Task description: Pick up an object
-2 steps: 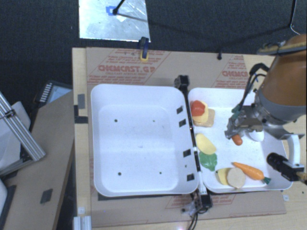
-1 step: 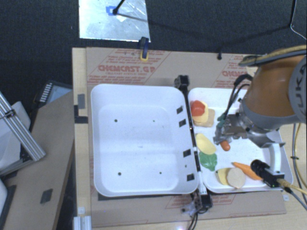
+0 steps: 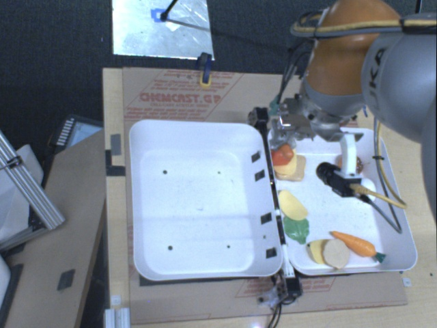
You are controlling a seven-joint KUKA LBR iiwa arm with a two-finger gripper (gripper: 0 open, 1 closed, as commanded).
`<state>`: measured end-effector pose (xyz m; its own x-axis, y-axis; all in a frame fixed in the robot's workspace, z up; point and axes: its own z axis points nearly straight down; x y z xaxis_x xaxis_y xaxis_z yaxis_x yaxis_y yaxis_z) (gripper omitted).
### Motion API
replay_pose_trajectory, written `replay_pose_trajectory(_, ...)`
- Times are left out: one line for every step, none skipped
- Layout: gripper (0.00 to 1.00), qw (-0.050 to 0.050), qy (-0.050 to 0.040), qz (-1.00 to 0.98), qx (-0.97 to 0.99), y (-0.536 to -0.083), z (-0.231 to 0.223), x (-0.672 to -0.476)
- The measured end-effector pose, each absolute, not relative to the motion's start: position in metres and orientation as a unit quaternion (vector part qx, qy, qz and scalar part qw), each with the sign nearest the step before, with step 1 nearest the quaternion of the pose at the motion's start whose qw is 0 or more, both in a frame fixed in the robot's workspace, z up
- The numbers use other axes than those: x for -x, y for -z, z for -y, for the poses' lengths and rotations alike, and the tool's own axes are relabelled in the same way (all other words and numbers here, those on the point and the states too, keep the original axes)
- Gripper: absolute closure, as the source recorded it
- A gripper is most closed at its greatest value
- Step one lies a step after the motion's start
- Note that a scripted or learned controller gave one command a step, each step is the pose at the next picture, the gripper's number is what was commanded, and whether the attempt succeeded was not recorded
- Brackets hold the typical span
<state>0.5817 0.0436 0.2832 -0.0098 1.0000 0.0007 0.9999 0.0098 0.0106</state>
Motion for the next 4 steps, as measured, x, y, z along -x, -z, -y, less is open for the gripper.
replay_pose_trajectory(1.0,-0.001,-0.0003,-0.709,-0.705,-0.192,-0.088,-0.583)
replay_pose_trajectory(1.0,0.002,-0.0036,-0.71,-0.704,-0.266,-0.139,-0.589)
replay_pose_trajectory(1.0,0.0,-0.001,-0.71,-0.704,-0.196,-0.212,-0.597)
replay_pose_trajectory(1.0,0.005,-0.0091,-0.709,-0.705,-0.406,-0.235,-0.636)
